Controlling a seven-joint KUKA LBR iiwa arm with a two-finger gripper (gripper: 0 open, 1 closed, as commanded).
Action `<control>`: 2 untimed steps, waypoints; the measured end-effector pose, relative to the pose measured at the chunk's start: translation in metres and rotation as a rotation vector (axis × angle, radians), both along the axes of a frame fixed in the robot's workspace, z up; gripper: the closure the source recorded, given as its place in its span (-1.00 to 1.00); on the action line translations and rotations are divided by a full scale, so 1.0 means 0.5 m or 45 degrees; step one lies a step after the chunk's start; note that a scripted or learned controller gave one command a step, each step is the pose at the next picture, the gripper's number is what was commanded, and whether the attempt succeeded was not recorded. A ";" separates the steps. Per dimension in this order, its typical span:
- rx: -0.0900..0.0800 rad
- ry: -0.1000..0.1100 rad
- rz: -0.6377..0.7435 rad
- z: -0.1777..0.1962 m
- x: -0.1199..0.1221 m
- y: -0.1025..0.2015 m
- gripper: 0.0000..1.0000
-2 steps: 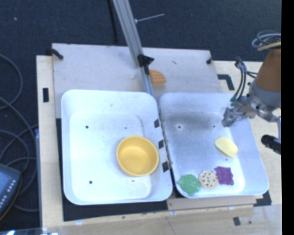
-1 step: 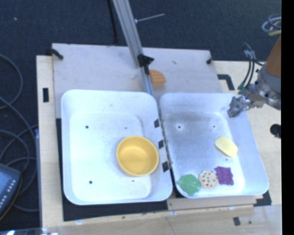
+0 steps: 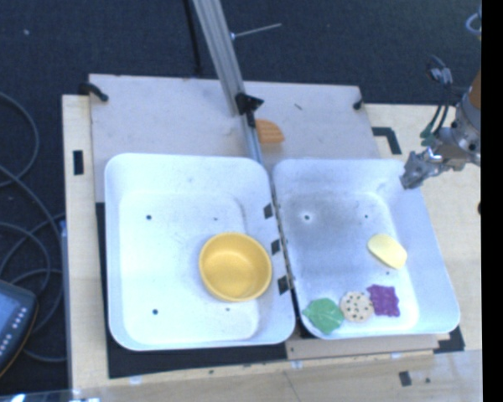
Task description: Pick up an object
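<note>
Yellow bowl (image 3: 235,266) sits at six o'clock in the left bin (image 3: 134,182). Right bin (image 3: 335,191) holds four small pieces near five o'clock. Fingers (image 3: 415,172) hover at its two o'clock corner; their opening I cannot tell.

Grey metal gripper (image 3: 415,172) at arm's end, blurred, pale highlights. Sliver of orange band (image 3: 476,90) above wrist. Thin dark cables (image 3: 438,74) looping beside wrist, small connector fittings. Finer detail not resolvable.
</note>
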State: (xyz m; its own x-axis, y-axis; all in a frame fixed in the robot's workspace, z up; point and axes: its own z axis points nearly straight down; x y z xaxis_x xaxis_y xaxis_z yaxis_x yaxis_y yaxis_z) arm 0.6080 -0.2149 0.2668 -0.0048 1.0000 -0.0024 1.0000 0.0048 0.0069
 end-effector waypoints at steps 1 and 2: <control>0.003 0.006 0.000 0.009 -0.001 0.095 1.00; 0.003 0.008 0.003 -0.016 0.004 0.208 1.00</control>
